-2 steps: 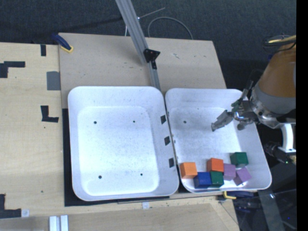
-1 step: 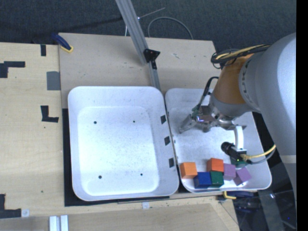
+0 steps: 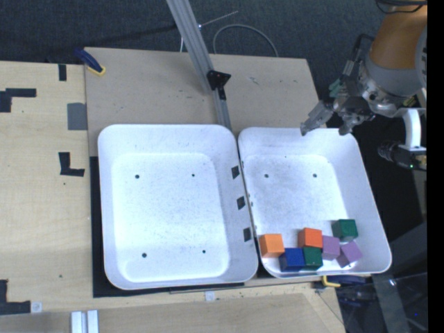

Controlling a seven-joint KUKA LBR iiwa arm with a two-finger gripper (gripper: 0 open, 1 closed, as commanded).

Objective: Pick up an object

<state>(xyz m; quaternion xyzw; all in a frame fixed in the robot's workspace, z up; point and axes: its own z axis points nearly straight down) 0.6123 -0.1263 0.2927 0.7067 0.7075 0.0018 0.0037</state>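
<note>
Several small blocks lie clustered at the near end of the right bin (image 3: 361,179): an orange block (image 3: 271,244), a blue block (image 3: 293,258), an orange-red block (image 3: 311,238), a green block (image 3: 313,256), two purple blocks (image 3: 331,246) (image 3: 351,253) and a dark green block (image 3: 345,228). My gripper (image 3: 325,123) hovers over the far right rim of the right bin, well away from the blocks. Its two fingers are spread apart with nothing between them.
The left bin (image 3: 104,186) stands beside the right one. A slanted metal pole (image 3: 194,40) with a black clamp crosses the back of the bench. A blue and yellow tool (image 3: 90,61) lies at the far left corner.
</note>
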